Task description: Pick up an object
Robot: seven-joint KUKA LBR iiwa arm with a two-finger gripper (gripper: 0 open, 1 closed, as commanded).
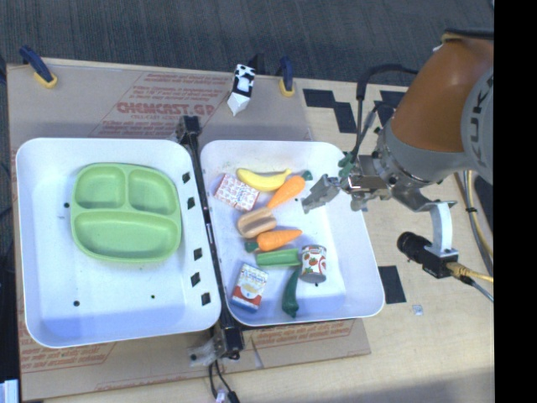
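Observation:
The right white bin holds several toy foods: a yellow banana, an orange carrot, a second carrot, a hot dog, a red-and-white box, a green cucumber, a small can, a dark green vegetable and a small carton. My gripper hangs over the bin's right part, just right of the upper carrot's tip. Nothing is visibly held in it.
The left white bin holds a green divided plate. A black divider runs between the bins. A black-and-white marker and blue clamps sit at the bench's back edge. My arm fills the right side.

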